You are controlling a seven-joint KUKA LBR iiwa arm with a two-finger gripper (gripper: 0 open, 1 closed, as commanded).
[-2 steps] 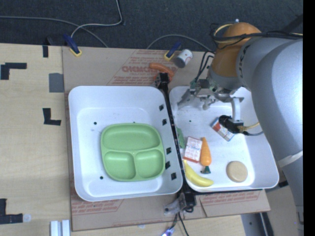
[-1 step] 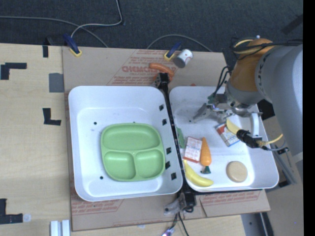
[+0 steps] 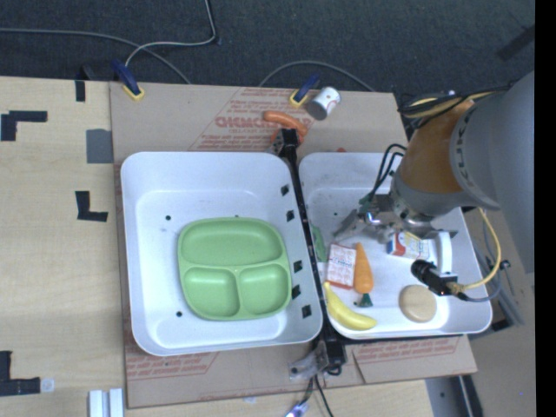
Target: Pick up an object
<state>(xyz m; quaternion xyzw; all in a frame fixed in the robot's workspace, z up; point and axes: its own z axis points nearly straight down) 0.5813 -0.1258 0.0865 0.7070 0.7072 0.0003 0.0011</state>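
Grey arm (image 3: 452,159) over right bin (image 3: 469,324), fingers (image 3: 372,220) state unclear, banana (image 3: 346,313) against front wall

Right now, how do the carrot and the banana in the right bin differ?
The carrot is orange with a small green tip at its near end; the banana is yellow. The carrot is straight and lies roughly along the bin's depth; the banana is curved and lies slanted along the near wall of the bin. The carrot sits nearer the gripper than the banana. Both lie flat in the same bin, close together.
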